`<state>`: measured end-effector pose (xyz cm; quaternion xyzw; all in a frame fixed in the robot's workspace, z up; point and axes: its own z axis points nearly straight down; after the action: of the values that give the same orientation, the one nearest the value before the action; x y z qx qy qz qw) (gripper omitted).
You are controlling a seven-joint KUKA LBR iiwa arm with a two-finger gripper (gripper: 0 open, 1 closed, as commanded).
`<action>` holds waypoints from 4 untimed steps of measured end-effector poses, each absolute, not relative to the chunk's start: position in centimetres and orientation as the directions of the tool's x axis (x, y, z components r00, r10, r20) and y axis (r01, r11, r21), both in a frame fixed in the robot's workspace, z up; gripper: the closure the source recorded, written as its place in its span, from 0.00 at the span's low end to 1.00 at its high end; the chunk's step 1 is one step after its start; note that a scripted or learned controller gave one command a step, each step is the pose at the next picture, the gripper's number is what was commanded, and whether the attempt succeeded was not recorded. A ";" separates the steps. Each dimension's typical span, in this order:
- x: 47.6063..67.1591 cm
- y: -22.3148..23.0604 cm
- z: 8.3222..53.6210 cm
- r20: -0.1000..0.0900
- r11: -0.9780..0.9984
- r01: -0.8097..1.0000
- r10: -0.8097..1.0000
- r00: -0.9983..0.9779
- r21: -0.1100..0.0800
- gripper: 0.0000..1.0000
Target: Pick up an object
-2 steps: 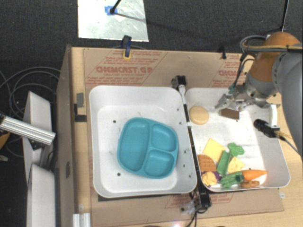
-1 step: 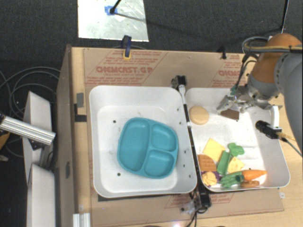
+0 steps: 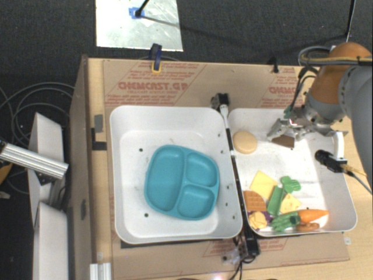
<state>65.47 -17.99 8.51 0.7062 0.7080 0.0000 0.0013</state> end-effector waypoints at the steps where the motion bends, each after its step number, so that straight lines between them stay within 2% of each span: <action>1: 63.3 -20.4 8.5 -0.002 -0.001 1.000 1.000 0.001 0.001 0.00; 2: 65.4 -20.3 8.6 -0.001 0.005 1.000 1.000 -0.005 0.006 0.00; 3: 67.0 -20.6 8.6 0.001 0.005 1.000 1.000 -0.005 0.000 0.00; 4: 66.9 -20.6 8.6 -0.001 0.006 1.000 1.000 -0.006 -0.001 0.00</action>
<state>66.91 -20.56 8.56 0.7049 0.7093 -0.0005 -0.0001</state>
